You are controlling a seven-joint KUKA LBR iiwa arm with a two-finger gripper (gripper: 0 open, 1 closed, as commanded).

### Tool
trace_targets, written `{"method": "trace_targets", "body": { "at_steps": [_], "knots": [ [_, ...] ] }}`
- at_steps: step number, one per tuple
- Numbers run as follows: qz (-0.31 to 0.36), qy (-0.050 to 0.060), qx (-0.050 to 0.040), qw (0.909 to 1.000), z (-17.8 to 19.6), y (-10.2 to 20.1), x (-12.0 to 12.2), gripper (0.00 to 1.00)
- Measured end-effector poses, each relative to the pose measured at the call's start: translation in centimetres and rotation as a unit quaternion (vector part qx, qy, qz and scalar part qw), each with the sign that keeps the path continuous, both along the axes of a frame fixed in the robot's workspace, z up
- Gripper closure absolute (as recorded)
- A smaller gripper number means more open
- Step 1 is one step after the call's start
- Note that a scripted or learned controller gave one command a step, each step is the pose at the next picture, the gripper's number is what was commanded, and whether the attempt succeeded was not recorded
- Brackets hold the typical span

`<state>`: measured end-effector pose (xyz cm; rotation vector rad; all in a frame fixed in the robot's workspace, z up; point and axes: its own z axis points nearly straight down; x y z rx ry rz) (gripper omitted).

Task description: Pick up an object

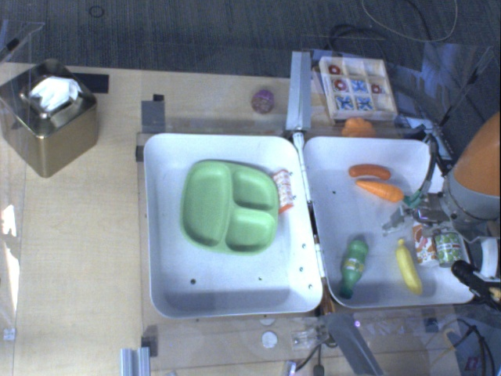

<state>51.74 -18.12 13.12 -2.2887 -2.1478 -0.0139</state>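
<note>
Your gripper (407,210) at 3 o'clock in the right bin (329,171), finger state cannot be told (blurred), carrot (379,189) just beside it at 10 o'clock, banana (408,266) at 6 o'clock.

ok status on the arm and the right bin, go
End effector low over right bin, nothing seen gripped. Carrot beside it, banana and green bottle nearby. Way clear.

The scene is lit evenly and rather coolly from above. Soft shadows are cast inside the near walls of the two white bins (235,304). A bright glare is seen on the crumpled white material in the box (48,124) at the left. Fine detail is softened throughout, and the right edge is blurred
</note>
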Motion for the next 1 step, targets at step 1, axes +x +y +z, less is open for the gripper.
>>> {"method": "trace_targets", "body": {
  "at_steps": [1],
  "knots": [
    [0.010,0.000,-0.0040,0.9999,-3.81,-0.43,6.12,0.00]
  ]
}}
